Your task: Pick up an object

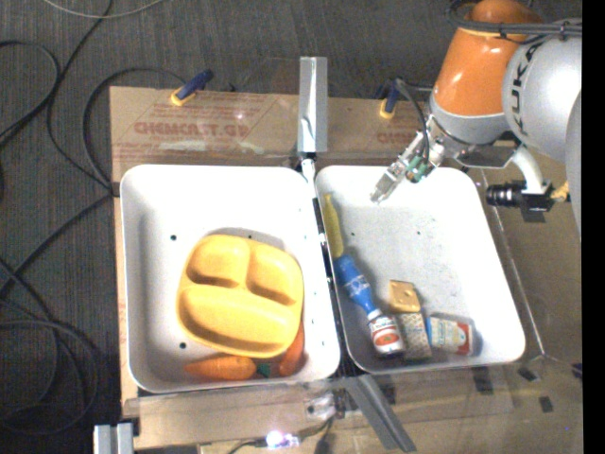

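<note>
My gripper (381, 193) hangs over the far left part of the right bin (492, 244), pointing down and left, with nothing seen between its fingers. In that bin lie a blue bottle (356, 287) with a red and white end, a tan cracker-like square (404, 296), a brown block (414, 334), a small red and white can (450, 334) and a yellow strip (332, 225) along the left wall. All of these sit nearer the camera than the gripper. The left bin (151, 206) holds a large yellow divided tray (241, 296) resting on orange carrots (222, 368).
A cardboard sheet (213, 126) with blue and yellow clamps lies behind the bins. A metal post (312, 107) rises between the bins at the back. Cables trail over the dark floor at left. The arm's orange band (477, 74) looms over the right bin's far corner.
</note>
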